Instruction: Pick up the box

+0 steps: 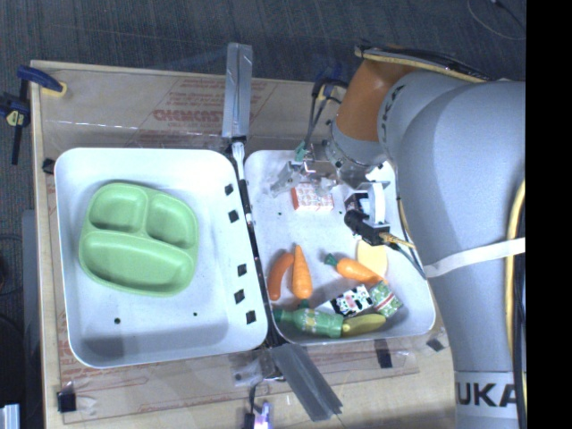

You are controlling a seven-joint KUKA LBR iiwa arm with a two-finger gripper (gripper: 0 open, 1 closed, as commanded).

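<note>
The gripper (302,170) hangs over the right bin's (264,181) far edge, its opening impossible to tell. The box (313,198), white with red print too small to read, lies just beside it. "UKA" shows on the arm (465,195).

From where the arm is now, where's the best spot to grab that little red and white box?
Grip the box across its two shorter sides, coming straight down from above. It seems to lie flat on the right bin floor, with bare floor around it, so a top approach looks easiest. The gripper is just above-left.
</note>
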